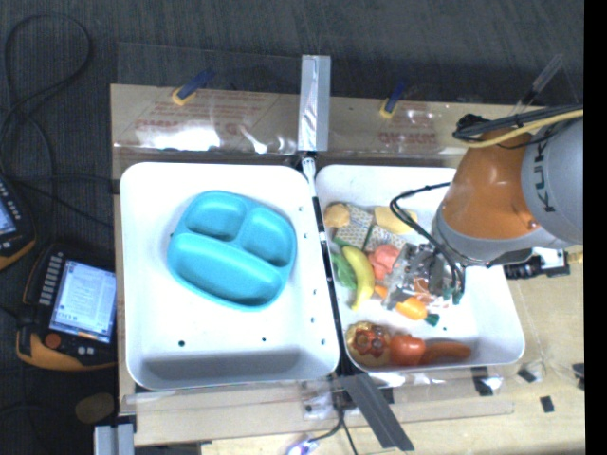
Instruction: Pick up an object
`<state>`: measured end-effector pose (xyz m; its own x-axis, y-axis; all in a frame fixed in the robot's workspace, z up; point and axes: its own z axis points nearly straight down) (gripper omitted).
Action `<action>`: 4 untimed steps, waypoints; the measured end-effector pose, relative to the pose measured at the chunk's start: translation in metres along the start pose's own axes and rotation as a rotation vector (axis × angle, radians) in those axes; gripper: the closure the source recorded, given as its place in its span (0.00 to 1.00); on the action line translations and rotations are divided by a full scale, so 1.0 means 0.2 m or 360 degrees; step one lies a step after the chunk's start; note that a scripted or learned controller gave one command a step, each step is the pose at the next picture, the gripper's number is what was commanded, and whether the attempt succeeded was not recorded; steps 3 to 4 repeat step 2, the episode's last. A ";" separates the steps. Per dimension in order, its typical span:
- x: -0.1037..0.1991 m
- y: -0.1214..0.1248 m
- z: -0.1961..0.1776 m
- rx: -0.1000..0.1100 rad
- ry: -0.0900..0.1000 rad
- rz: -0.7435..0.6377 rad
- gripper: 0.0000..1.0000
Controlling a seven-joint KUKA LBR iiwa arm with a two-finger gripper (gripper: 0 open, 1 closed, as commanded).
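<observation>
Two white bins sit side by side on the bench, filling the centre of the frame. The left bin (pixel 152 349) holds a blue divided plate (pixel 232 246), lying tilted in its upper half. The right bin (pixel 503 320) holds a cluster of toy food along its left side: a banana (pixel 359 271) and a green piece (pixel 341 267) just beside it near the dividing wall, a pink piece (pixel 384 259) to the banana's right, a pale yellow piece (pixel 392 219) and a checkered piece (pixel 358 223) above them, an orange piece (pixel 412 306) lower down, and a red and brown piece (pixel 408 349) lying along the bin's bottom edge. The arm (pixel 503 207) enters from the upper right, its orange band over the right bin's upper right part. The gripper (pixel 424 278) is down among the food at mid-bin, right of the pink piece and just above the orange piece. Whether the gripper is spread or closed cannot be told; clutter and blur hide it. No object is visibly held. A handheld screen device (pixel 76 303) lies at lower left of the frame, off the bench.
</observation>
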<state>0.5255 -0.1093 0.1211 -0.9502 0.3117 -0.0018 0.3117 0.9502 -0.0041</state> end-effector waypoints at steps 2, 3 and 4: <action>0.13 0.27 -0.49 -0.0005 0.0002 0.0034 1.00; 0.13 0.27 -0.49 -0.0005 0.0002 0.0034 1.00; 0.13 0.27 -0.49 -0.0005 0.0002 0.0034 1.00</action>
